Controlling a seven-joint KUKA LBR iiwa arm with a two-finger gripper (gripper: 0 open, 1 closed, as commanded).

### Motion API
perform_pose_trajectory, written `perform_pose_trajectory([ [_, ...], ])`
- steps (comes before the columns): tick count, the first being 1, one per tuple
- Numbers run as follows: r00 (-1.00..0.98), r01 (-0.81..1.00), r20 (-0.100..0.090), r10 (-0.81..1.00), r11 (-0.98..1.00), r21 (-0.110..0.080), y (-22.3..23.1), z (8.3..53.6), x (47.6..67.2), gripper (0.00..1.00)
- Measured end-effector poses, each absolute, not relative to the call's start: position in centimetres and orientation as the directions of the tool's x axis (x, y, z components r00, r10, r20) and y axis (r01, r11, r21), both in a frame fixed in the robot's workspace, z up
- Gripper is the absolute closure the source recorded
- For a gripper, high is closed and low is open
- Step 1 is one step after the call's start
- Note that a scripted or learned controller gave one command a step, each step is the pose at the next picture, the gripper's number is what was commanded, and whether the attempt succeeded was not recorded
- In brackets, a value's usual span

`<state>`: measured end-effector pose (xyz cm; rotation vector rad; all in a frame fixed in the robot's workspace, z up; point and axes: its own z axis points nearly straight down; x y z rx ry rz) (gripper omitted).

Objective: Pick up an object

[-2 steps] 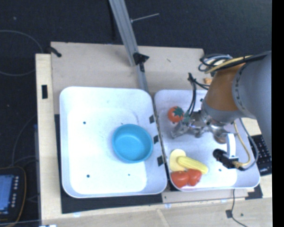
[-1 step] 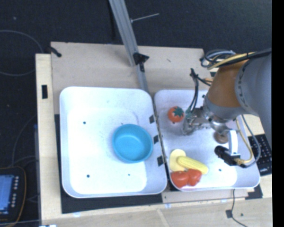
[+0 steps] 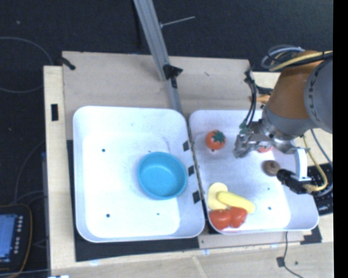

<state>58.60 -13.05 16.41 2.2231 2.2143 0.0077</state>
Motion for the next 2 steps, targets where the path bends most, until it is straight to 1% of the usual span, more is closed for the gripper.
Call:
perform_pose_trajectory([
  [1, -0.006, 1.0, 0.002, 1.0, 0.006, 0.009, -12.3, 22.7, 58.6, 1.0],
  [2, -0.008, 1.0, 0.001, 1.0, 0.008, 0.005, -12.3, 25.2, 58.7, 1.0],
])
